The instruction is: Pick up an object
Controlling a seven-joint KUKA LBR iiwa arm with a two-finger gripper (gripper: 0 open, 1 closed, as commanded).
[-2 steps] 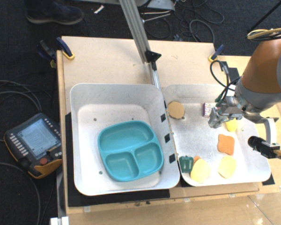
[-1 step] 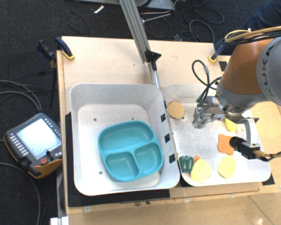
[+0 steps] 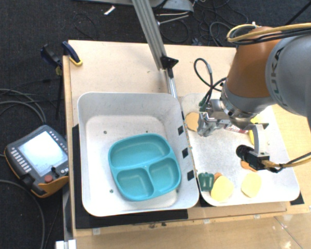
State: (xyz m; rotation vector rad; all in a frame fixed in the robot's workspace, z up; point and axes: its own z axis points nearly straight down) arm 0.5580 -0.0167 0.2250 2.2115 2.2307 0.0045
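The jaws (image 3: 203, 130) hang at the frame's centre-right over the right bin (image 3: 220, 152); their state cannot be told.

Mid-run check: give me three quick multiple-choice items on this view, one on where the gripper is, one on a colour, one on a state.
1. The gripper is over:
A. the left bin
B. the right bin
C. the bare bench

2. The divided tray is:
A. teal
B. red
C. yellow

3. The tray's compartments hold:
A. food items
B. nothing
C. cables

Answers:
1 B: it hangs above the right bin, near its left edge.
2 A: its whole surface is teal.
3 B: all three compartments show bare teal floor.
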